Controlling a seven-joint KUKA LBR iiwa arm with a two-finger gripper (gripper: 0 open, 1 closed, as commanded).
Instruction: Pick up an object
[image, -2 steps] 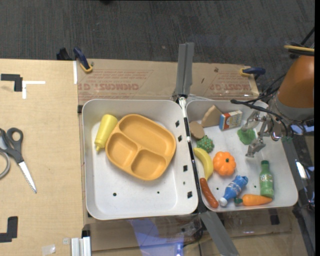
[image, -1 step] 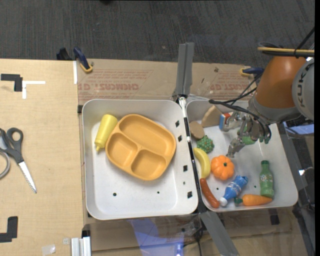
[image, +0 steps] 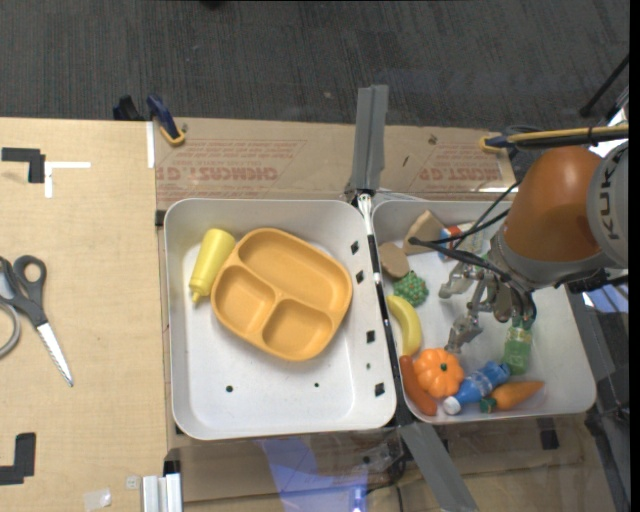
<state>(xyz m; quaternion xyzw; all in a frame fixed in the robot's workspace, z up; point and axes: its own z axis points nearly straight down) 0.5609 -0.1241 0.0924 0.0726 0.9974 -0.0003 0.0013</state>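
Camera view. Arm (image: 560, 215) enters from right, over right bin (image: 575, 400); its orange band hides the bin's far right part. Gripper (image: 487, 305) hangs above bin centre, fingers a dark tangle w/ cables; open or closed: cannot tell. Nothing seen held. Near end of right bin: pumpkin (image: 440, 372), banana (image: 406, 322), blue bottle (image: 478, 388), carrot (image: 512, 395), green bottle (image: 518, 350). Broccoli (image: 411, 289) sits further back. Left bin (image: 200, 400): yellow divided plate (image: 280, 292) partly covers yellow bottle (image: 208, 262). Scissors (image: 30, 310), far left, cut off by frame edge.

The divided tray (image: 280, 293) looks like matt yellow plastic, the bins (image: 200, 400) smooth white plastic, the worktop (image: 80, 300) pale wood, the scissors (image: 38, 318) metal-bladed.
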